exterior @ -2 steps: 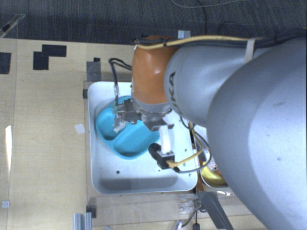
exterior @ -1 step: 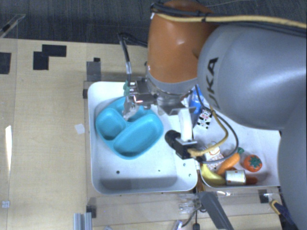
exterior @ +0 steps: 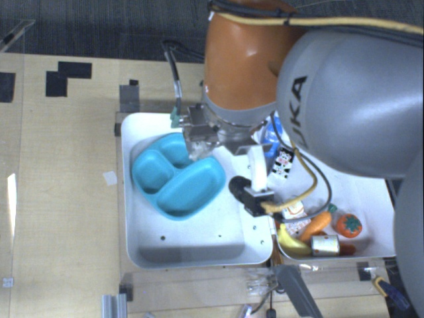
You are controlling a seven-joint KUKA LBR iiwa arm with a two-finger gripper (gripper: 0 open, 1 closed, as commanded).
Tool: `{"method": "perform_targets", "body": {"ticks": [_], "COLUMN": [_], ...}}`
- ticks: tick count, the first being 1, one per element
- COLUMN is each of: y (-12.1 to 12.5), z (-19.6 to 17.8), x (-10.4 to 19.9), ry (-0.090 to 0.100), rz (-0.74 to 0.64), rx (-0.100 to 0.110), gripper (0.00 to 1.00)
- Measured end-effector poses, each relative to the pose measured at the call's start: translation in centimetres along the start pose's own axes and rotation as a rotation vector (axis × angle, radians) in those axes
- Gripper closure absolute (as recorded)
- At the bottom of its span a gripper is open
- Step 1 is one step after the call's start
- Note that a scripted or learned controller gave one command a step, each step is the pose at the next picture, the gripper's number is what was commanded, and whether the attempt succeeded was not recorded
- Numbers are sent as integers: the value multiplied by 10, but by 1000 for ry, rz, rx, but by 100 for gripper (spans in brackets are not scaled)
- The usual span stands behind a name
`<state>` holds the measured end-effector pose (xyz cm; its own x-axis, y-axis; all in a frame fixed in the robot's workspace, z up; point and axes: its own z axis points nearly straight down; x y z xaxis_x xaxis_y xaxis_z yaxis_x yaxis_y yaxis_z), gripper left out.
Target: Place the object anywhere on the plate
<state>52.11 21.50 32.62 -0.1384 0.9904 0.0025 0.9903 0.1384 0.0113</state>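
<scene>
- Grey arm casing (exterior: 344,91) is showing dark letters "KA", running sideways, prob. part of the KUKA brand; the rest is curving out of sight.
- Small white card (exterior: 283,164) w/ black marks is sitting by the wrist; marks too small to read.
- Nothing else legible on bins or desk.

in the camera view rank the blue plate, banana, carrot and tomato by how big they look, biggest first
1. blue plate, clearly largest
2. banana, partly hidden
3. carrot and tomato look much alike, so I won't rank them.
</scene>
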Motion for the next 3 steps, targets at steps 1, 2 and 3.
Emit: {"method": "perform_targets", "body": {"ticks": [1, 2, 3], "y": [-38, -21, 36], "z": [77, 140, 154], "x": [-23, -29, -23], "ry": [-1, -2, 0], "rz": [-146, -1, -258], "rx": [9, 11, 8], "gripper": [100, 100, 100]}}
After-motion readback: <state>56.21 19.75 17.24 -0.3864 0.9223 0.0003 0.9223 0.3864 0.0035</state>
